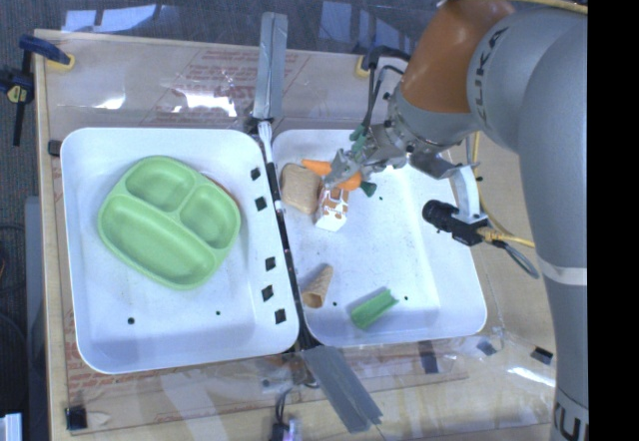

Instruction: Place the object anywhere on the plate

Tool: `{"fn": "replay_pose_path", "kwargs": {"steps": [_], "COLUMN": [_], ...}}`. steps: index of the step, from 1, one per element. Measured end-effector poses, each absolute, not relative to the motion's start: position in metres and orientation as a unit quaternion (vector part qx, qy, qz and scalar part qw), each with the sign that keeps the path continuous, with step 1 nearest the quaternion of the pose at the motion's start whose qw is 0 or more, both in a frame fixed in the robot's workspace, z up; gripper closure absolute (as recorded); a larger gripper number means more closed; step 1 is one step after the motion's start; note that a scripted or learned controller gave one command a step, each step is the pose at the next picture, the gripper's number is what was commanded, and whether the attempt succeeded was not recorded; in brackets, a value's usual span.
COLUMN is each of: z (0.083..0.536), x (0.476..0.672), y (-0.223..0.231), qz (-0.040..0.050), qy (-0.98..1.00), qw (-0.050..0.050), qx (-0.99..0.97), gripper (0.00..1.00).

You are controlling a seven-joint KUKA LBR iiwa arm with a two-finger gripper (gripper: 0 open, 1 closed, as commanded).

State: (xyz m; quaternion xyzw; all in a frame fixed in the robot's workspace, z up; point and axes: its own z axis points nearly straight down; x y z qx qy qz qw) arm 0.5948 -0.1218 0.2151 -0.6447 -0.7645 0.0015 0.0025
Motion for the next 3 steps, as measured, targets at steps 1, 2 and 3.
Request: {"fn": "replay_pose_path", "kwargs": {"steps": [1,2,3], "z": [0.215,0.210,0.210], "x": [0.602,0.585,0.585], "y": [-0.060,0.033,0.032], "qz": [0.0019,0.0015,0.0015], "qy": [-0.796,-0.890,-0.890], "qw": [0.003,0.002,0.002], "qx": [-0.605,-0.455,-0.456], "gripper": [1.00,1.00,0.00]}}
